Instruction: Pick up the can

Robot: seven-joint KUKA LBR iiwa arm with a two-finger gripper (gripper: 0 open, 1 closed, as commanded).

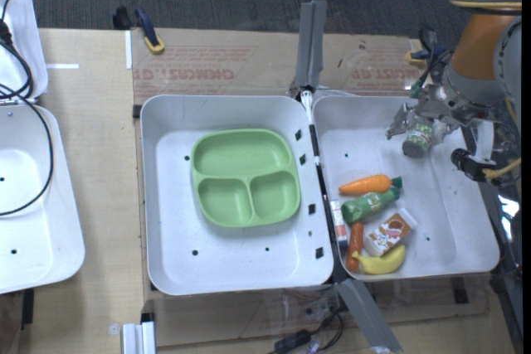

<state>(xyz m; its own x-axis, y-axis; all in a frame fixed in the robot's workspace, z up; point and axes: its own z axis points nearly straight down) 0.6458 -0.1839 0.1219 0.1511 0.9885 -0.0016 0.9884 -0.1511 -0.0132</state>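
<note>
Banana (pixel 381 260) lies well apart from can (pixel 417 139), between end effector (pixel 421 122) fingers.

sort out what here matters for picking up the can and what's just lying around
For the job: can, tool, right bin.

Lying about: green plate in the left bin; carrot, green bottle, snack packet, banana.

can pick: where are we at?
Done: the arm has reached into the right bin and the gripper sits directly at the can, near the bin's far side. In hand: the can looks caught between the fingers, tilted. Left: a clear lift; I can't tell whether it is off the floor. The carrot and banana lie untouched.
</note>
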